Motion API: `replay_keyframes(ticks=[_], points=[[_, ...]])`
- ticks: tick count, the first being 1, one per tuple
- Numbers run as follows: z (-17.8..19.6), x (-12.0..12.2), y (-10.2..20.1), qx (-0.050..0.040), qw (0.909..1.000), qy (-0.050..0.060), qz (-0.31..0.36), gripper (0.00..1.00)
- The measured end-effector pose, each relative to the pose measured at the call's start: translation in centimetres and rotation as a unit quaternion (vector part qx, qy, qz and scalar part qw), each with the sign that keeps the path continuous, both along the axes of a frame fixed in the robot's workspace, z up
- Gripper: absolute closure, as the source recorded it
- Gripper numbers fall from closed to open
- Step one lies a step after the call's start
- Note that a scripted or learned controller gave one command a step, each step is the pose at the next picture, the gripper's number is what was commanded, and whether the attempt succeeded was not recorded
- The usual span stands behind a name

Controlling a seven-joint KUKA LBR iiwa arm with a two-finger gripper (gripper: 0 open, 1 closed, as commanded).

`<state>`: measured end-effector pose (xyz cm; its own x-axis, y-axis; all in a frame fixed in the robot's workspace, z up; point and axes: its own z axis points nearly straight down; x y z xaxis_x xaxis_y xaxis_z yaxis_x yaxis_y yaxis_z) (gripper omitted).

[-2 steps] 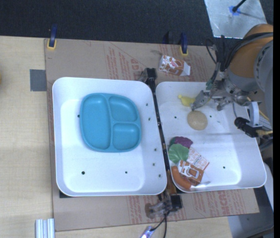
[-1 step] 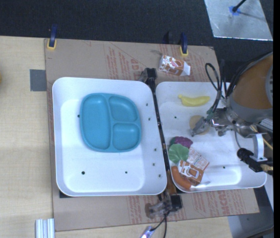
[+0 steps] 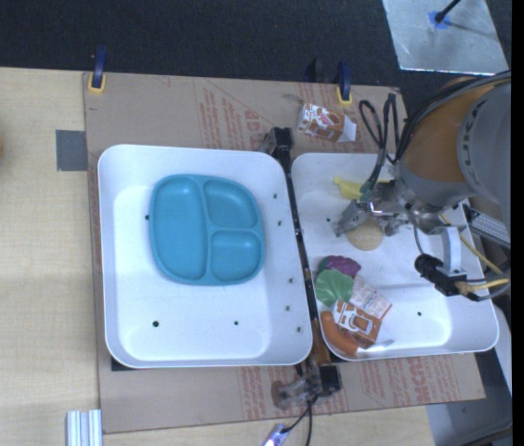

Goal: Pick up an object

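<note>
A brown cardboard sheet [image 3: 206, 110] covers the middle of the frame, bearing two shallow white bins side by side. The left white bin [image 3: 132, 333] holds a light blue plastic divided plate [image 3: 208, 229] toward its upper half. The right white bin [image 3: 448, 328] lies at centre right, with the grey arm with an orange band [image 3: 448, 147] above its upper right part. The metal two-finger gripper [image 3: 366, 216] points left over a pale beige round object [image 3: 365, 239]; I cannot tell how far its fingers are parted. A printed snack packet [image 3: 362, 314] lies at the bin's lower left, beside a green and purple toy [image 3: 335, 279]. A small yellow piece [image 3: 347, 189] sits near the bin's top.
</note>
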<state>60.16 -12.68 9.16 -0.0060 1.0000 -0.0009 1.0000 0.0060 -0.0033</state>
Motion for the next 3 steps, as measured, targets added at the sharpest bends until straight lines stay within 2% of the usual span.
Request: replay_keyframes(ticks=[1, 2, 3], points=[[0.1, 5.3, -2.1, 0.0005, 1.0000, -0.001, 0.000, 0.00], [0.0, -1.5, -1.0, 0.0002, 1.0000, 0.001, -0.001, 0.00], [1.0, -1.5, -1.1, -0.0003, 1.0000, 0.001, 0.000, 1.00]])
